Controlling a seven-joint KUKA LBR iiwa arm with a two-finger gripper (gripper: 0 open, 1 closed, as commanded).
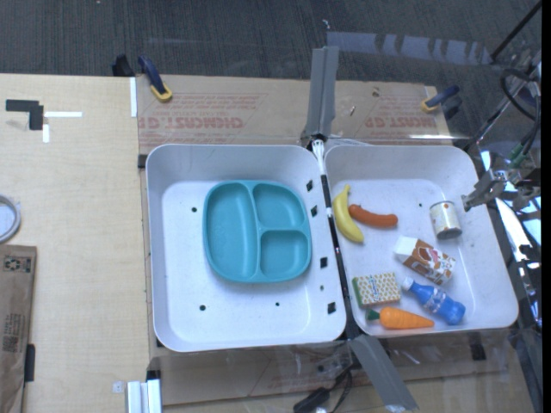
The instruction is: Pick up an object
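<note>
Over on the right, the arm's end effector [479,198] sits at the right bin's [413,169] far edge; whether it is clenched or released I cannot tell. Inside that bin lie a banana [346,216] touching a sausage [374,217], a can [445,218], carton [425,260], box [376,288], bottle [436,301] and carrot [405,319]. The left bin [172,231] holds a teal tray [256,231].

The pale wooden bench [77,196] bears two shallow white plastic bins side by side: the left bin [164,256] and the right bin [482,231]. A roll of clear tape [7,220] and a brown paper bag [15,317] lie at its left edge.
</note>
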